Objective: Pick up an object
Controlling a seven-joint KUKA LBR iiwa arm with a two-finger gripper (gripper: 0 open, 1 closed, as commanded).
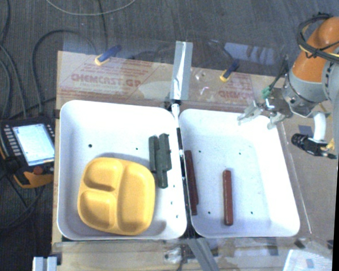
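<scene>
From my remote station, the grey arm with its orange band (322, 38) is cut off at the frame's right edge, and its metal two-finger gripper (259, 114) hangs over the far right corner of the right-hand shallow white bin (282, 186), fingers spread apart with nothing between them. The left-hand shallow white bin (78, 120) holds a yellow plastic compartment tray (117, 195) near its front, and a dark green oblong block (160, 159) just beside the tray's far right corner. In the right bin I see two slim reddish-brown sticks: one (190, 182) lying along the left wall, partly hard to separate from the bins' dark seam, the other (227, 197) near the middle, well apart from the gripper.
</scene>
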